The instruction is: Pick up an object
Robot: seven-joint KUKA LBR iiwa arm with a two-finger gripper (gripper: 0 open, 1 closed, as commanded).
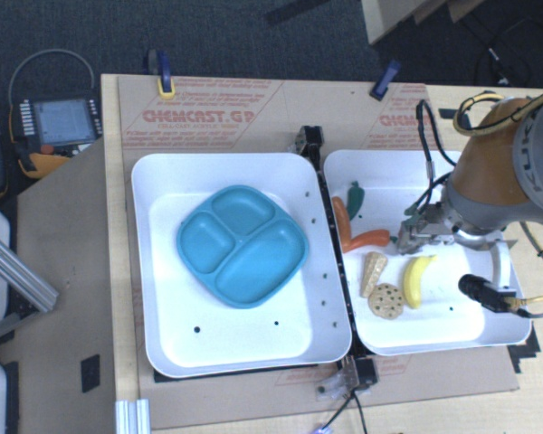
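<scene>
The left bin (154,269) holds a blue divided plate (242,244) with bare white floor around it. In the right bin (434,337) the toy food crowds the left half: a green pepper (355,197), an orange carrot (366,240), a tan bread wedge (373,271), a round speckled cookie (385,300) and a smooth yellow banana (416,279). The arm (502,165) bends in from the right, its end effector (423,233) low just above the banana; whether it is wide or narrow cannot be told. The desk (253,107) is cardboard-covered.

Blue plate (242,244), yellow banana (417,278)
</scene>
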